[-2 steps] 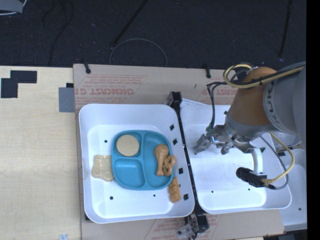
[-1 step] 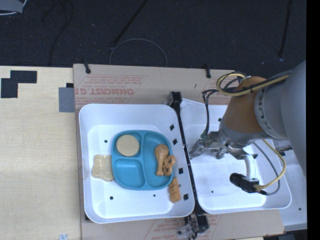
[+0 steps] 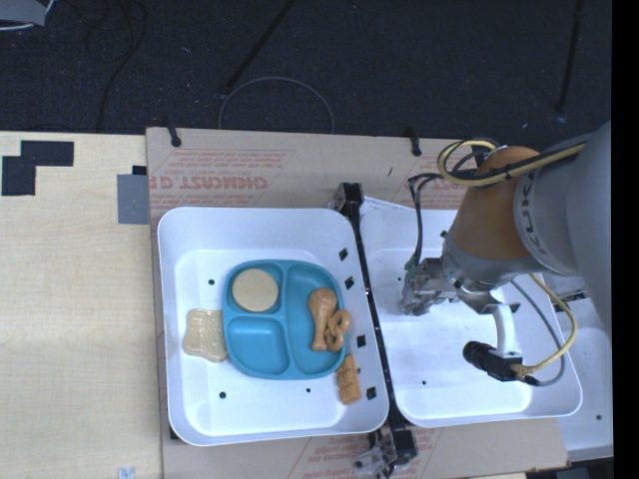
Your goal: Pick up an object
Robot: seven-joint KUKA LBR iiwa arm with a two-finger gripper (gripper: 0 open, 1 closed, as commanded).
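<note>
claw (image 3: 417, 295): right bin, grip unclear; pretzel (image 3: 328, 319): left bin's blue tray (image 3: 262, 347), well apart

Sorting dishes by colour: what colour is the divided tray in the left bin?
Blue; the tray shows clearly in the camera view.

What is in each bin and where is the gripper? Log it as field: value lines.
left bin: holds a blue tray and loose food pieces
blue tray: three compartments; round cracker top left, pretzel on the right
beside tray: pale piece at its left edge, brown piece at its lower right
right bin: gripper low over its upper left part
grip: cannot tell
</note>
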